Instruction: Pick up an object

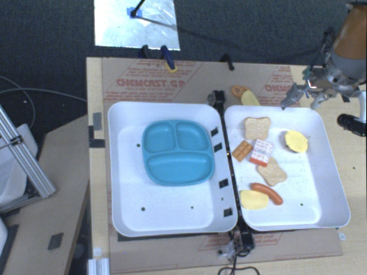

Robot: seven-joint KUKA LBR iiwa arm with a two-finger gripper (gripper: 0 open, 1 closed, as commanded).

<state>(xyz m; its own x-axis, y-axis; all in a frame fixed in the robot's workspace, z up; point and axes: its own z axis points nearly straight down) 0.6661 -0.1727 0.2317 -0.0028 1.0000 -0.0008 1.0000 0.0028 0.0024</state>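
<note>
Up at the far right corner, the arm's claw [304, 96] hangs over the back rim of the right-hand shallow white bin [330, 171], its two grey fingers [290, 97] splayed well apart with nothing between them. The grey arm with its orange band [351, 36] comes in from the right, above the claw.

Below it, the right bin holds a scatter of toy food. A slice of pale toast-shaped bread [257, 127] lies near the back, and just in front of it sits a small red and white packet [262, 152], touching a ridged orange wafer [242, 150] on its left. A second tan bread slice [272, 171] lies just in front of the packet. Nearer the front edge, a reddish-orange sausage [267, 192] rests against a pale yellow rounded piece [253, 200]. Off to the right, closest to the claw, is a round yellow piece with a brown edge [296, 141], lying apart from the rest.

The left-hand white bin [129, 211] carries a blue plastic divided plate [177, 153] with three compartments. Behind the bins, on the brown cardboard sheet [172, 82] covering the bench, lie a small yellow piece [250, 98] and an orange piece [238, 90], touching each other.
</note>
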